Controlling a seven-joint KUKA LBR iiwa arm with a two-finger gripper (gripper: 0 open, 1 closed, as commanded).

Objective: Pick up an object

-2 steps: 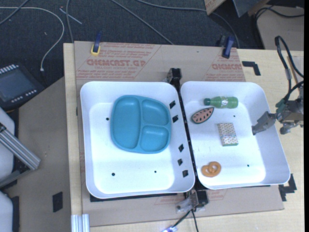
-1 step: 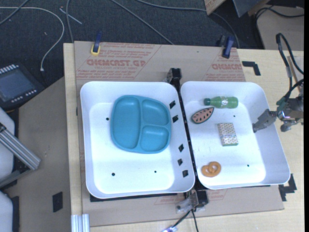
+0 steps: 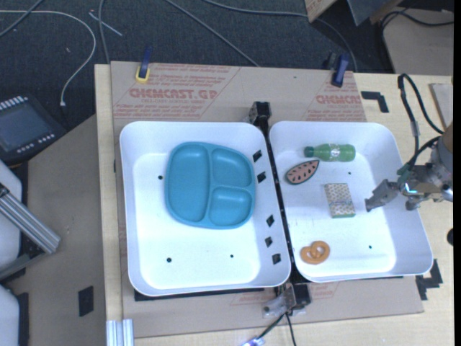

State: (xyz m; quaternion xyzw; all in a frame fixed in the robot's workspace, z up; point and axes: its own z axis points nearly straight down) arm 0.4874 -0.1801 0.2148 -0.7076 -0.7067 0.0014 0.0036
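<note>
The right bin holds several small objects. A green bottle lies on its side near the back. A brown leaf-shaped piece rests just below and left of it. A speckled tan block lies in the middle, and an orange pretzel sits near the front left corner. My gripper hangs over the bin's right side, to the right of the tan block and apart from it. It is open with nothing between its fingers.
The left bin holds a blue divided plate. A black divider with clips runs between the bins. Blue clamps hold the cardboard at the back. Cables trail at the right edge by the arm.
</note>
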